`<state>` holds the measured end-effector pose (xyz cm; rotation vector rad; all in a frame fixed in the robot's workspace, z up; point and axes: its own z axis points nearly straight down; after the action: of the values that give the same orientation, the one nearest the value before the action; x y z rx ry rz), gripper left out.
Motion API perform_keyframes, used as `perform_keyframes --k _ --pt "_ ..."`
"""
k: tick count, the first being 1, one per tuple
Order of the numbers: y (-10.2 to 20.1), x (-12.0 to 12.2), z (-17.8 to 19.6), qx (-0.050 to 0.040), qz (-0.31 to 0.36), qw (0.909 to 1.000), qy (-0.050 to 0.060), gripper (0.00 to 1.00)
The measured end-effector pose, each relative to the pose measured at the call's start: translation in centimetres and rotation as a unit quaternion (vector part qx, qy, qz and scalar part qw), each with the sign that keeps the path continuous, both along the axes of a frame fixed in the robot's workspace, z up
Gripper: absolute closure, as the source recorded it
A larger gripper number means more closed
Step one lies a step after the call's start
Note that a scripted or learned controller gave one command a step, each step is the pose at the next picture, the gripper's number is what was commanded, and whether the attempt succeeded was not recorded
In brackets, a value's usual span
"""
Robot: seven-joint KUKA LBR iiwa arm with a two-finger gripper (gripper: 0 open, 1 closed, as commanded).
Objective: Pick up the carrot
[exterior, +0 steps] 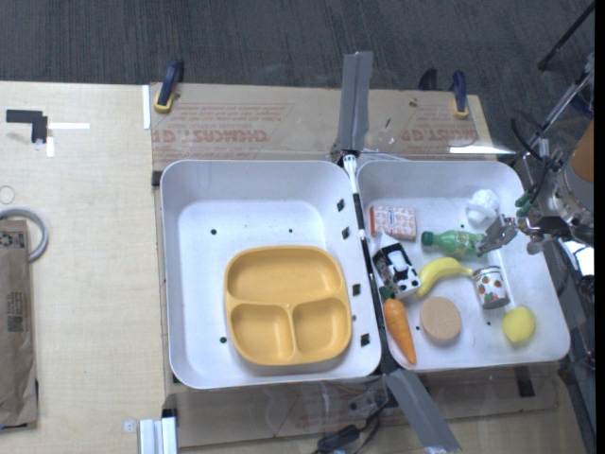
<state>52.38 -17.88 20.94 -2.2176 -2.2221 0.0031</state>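
Note:
The orange carrot (398,329) lies at the front left corner of the right bin (553,348), pointing toward the front edge, right beside the divider wall. My gripper (515,237) hovers over the right side of that bin, well to the right of the carrot and farther back. Its fingers (494,236) stand open with nothing between them. A small can (490,288) sits just below it.
Around the carrot are a black-and-white toy (397,268), a banana (442,272) and a tan disc (440,319). A green bottle (451,242), pink packet (392,221), white wad (483,206) and lemon (518,324) share the bin. The left bin (189,253) holds a yellow divided plate (286,304).

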Motion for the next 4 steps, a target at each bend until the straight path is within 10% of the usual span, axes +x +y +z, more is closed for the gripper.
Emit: perform_keyframes --k 1,2,4 --pt "-4.4 -4.6 0.3 -0.0002 -0.02 0.9998 0.0 0.0" --pt "-4.3 -4.5 1.1 -0.0005 -0.019 0.9998 -0.001 1.0" --pt "0.3 -4.6 -3.2 0.0001 0.098 0.9952 -0.001 1.0"
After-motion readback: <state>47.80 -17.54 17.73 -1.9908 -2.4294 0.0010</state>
